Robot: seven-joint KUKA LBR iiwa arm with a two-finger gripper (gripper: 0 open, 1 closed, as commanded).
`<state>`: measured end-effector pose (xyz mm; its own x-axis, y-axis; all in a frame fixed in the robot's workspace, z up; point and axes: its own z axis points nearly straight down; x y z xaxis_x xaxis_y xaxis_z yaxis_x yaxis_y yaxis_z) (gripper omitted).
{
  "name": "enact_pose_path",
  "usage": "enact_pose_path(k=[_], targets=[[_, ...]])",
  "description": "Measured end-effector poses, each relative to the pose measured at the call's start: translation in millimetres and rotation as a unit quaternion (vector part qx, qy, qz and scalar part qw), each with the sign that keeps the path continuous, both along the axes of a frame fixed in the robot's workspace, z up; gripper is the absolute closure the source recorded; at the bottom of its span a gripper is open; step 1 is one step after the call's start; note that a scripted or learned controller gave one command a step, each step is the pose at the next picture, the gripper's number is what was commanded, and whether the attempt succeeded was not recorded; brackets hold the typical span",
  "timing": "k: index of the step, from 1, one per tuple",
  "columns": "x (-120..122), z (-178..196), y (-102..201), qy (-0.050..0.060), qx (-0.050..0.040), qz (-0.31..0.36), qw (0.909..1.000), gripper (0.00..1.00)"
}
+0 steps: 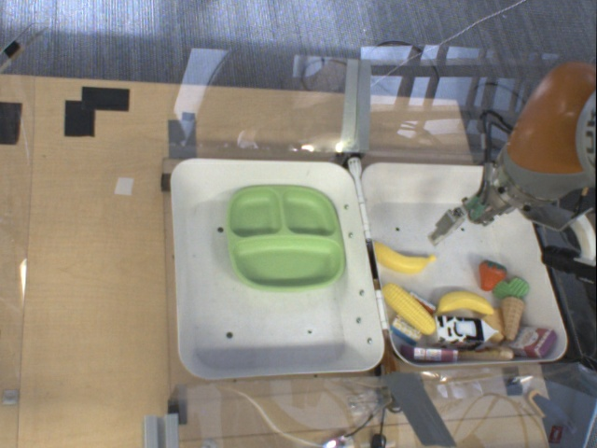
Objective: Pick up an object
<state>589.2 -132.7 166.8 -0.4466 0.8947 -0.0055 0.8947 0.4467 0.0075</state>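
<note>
A marker pen point(437, 353) is lying along the near wall of the right bin point(410, 187), beside a black-and-white toy point(464, 329), a corn cob point(409, 307), a banana point(465, 301) and an ice-cream cone point(511, 306). A second banana point(403, 260) is lying apart near the bin's left wall, with a strawberry point(492, 273) towards the right. The pincer point(448, 224) is hovering over bare bin floor, holding nothing, its finger spread not discernible; a green divided plate point(284, 235) is sitting in the left bin point(201, 278) on the counter point(84, 278).

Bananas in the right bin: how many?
2. One banana lies alone by the bin's left wall, below the gripper. The other banana sits in the pile at the near edge. The pile may hide more.
</note>
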Motion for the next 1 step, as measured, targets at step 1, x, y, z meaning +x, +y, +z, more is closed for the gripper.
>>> enact_pose_path(k=[1], targets=[[-10.3,-2.2,-19.9,0.002,0.0007,-0.031,0.9995,0.0]])
